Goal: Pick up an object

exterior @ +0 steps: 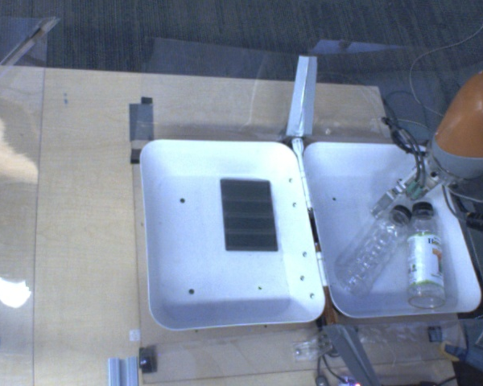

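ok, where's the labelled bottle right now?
The labelled bottle lies in the right bin, near its right wall, cap toward the tool, beside the clear ribbed bottle.

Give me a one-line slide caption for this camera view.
Gripper poised over the right white bin beside two clear plastic bottles; dark rectangular slab in the left white bin.

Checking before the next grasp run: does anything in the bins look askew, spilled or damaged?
Both bottles lie on their sides in the right bin: a clear ridged bottle set diagonally and a labelled bottle beside it. No spill shows. The dark slab lies flat in the left bin.
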